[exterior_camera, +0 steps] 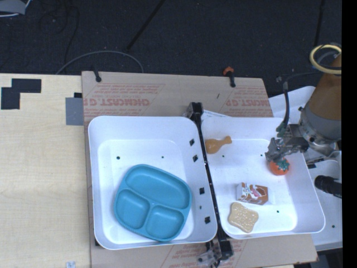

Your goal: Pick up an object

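A: Start at the left. What sits in the left bin?

B: A blue divided plate, three compartments, lying flat toward the near side of the bin floor. It sits a little askew to the bin walls.

A: And between the two bins?

B: A black divider strip runs from the far edge to the near edge, where the bins' inner walls meet. Behind both bins lies a sheet of brown cardboard with red print.

A: Now the right bin.

B: Four things. Near its far left corner, just beside the divider, a tan drumstick-shaped toy. Toward the near side, a small brown and white packet, and just in front of it a pale slice of toast, close to the near wall. By the right wall, an orange round object with a bit of green on it.

A: Where is the gripper?

B: Directly over that orange object, lowered into the bin from the right, with the grey arm behind it. The metal tips appear to touch or overlap the object's top.

A: Is it pinching it?

B: I cannot tell; the fingers blur together against the object, so their spacing is unclear.
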`<state>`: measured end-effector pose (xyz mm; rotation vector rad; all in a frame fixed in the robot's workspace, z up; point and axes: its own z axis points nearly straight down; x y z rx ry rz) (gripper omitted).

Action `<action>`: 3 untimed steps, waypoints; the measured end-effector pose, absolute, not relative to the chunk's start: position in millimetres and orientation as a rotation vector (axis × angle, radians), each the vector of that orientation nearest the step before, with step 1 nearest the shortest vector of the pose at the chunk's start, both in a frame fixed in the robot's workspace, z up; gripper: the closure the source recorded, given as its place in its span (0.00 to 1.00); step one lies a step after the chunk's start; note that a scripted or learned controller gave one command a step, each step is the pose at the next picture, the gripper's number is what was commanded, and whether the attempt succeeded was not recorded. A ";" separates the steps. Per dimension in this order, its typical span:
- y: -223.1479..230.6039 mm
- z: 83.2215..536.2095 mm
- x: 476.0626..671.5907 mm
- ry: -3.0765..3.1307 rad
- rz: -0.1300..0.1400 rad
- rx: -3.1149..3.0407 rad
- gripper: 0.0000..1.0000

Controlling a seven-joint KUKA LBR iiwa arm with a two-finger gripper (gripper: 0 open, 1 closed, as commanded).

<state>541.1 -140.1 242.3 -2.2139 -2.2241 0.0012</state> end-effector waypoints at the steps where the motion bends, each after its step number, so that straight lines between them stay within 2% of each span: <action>1: -89.1 248.3 545.3 -2.223 0.001 -2.216 1.00; 2: -39.8 233.4 540.0 -2.222 0.003 -2.215 1.00; 3: 5.1 237.5 542.0 -2.223 0.002 -2.215 1.00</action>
